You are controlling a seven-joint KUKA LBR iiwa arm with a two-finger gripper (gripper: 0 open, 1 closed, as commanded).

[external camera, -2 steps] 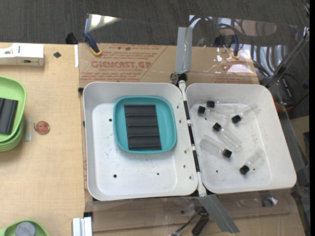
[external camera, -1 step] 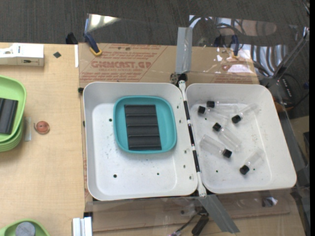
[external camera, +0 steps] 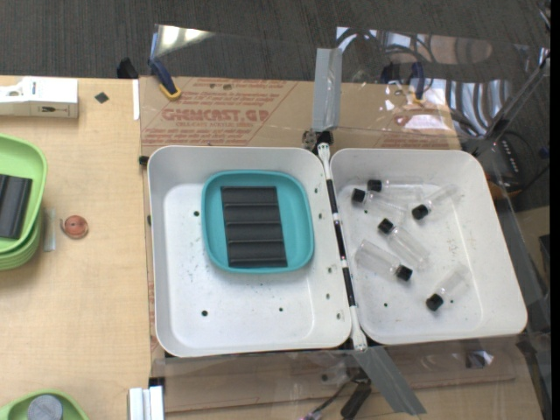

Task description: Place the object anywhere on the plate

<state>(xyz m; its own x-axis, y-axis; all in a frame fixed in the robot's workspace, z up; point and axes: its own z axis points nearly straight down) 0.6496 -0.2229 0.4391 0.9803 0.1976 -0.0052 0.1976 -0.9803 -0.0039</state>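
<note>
Step in hand, as I judge it: pick one clear vial from the right bin (external camera: 490, 304) and carry it over to the teal plate (external camera: 302, 226) in the left bin (external camera: 175, 304). Tool state: cannot tell.

Doing it well: go for an isolated vial. The one at lower right (external camera: 446, 289) lies apart from the others, though near the bin's right wall. The vial at upper right (external camera: 435, 201) is also fairly free. The middle ones (external camera: 385, 259) lie close together, so there's a risk of nudging a neighbour. Grip across the body, not the cap; vials are round and likely to roll or slip. Release low over the plate. Its dark ribbed insert (external camera: 254, 226) should stop rolling.

Look of the objects: about six small transparent vials with black caps, lying on their sides at mixed angles, scattered across the right bin. The clear bodies are hard to see against white; the caps are the best cue.

Plate: rounded-square, teal rim, in the upper middle of the left bin, no vial on it.
</note>
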